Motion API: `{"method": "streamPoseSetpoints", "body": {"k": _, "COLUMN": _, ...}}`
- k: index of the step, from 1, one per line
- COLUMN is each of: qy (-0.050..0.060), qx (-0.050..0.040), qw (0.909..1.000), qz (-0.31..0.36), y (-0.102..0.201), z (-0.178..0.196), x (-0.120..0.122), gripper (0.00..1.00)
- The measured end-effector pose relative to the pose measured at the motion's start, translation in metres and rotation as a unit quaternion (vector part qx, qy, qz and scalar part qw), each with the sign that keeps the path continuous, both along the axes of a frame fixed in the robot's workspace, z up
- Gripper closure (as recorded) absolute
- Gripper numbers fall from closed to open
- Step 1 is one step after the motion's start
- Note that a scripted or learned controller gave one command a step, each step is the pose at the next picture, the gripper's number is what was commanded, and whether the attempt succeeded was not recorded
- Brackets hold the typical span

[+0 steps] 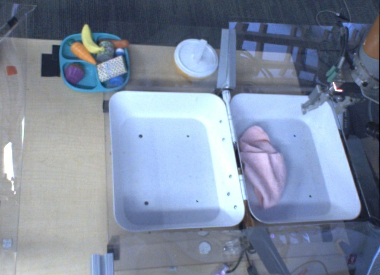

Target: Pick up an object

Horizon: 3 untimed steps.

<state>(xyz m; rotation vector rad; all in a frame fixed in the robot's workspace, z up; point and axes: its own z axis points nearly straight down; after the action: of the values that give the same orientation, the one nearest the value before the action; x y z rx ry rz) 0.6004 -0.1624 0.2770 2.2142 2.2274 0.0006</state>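
A pink cloth (262,164) lies crumpled in the right bin (320,149), against its left wall. My gripper (319,98) hangs over the far right corner of that bin, well apart from the cloth and up and to the right of it. Behind it the arm's wrist with the orange band (371,45) enters from the right edge. Nothing shows in the gripper.
The left bin (169,161) sits beside the right one, with a metal divider (226,60) behind their join. A white lidded bowl (196,58) and a blue tray of toy food (94,61) stand on the bench at the back. Cables hang at the back right (338,30).
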Motion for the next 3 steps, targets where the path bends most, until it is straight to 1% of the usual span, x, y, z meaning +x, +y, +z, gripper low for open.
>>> {"method": "streamPoseSetpoints", "body": {"k": 1, "qy": 0.001, "qx": 0.0004, "qw": 0.9996, "qz": -0.030, "y": 0.017, "z": -0.123, "x": -0.034, "gripper": 0.00}}
{"method": "streamPoseSetpoints", "body": {"k": 2, "qy": -0.008, "qx": -0.0016, "qw": 0.9984, "qz": 0.056, "y": 0.049, "z": -0.186, "x": -0.054, "gripper": 0.00}}
{"method": "streamPoseSetpoints", "body": {"k": 3, "qy": -0.008, "qx": -0.0012, "qw": 0.9996, "qz": 0.027, "y": 0.067, "z": -0.186, "x": 0.004, "gripper": 0.00}}
